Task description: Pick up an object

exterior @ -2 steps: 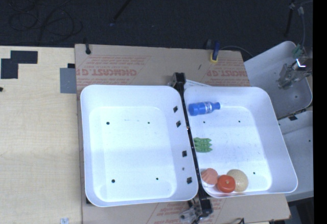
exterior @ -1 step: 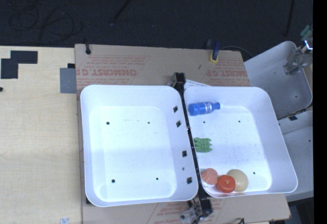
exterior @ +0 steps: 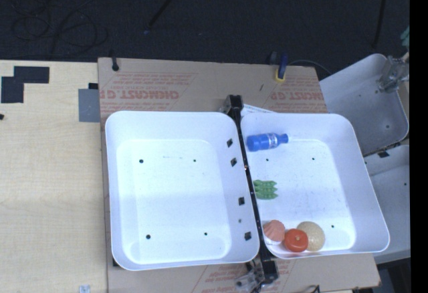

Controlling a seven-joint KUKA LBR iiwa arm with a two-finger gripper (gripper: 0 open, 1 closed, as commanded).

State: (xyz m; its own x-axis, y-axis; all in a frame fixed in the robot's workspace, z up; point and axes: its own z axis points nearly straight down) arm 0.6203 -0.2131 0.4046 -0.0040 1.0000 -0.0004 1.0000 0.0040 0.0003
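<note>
Bins (exterior: 170, 128): smooth glossy white plastic. Board (exterior: 200, 87) beneath: matt brown cardboard. Bench (exterior: 47, 178): pale wood grain. Bottle (exterior: 267, 141): glossy blue plastic.

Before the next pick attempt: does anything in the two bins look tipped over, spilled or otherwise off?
Nothing looks spilled or damaged. The blue bottle lies on its side near the far edge of the right bin. The green item sits by the divider, and three round pieces crowd the near corner, touching one another, which could make a clean grasp harder.
</note>
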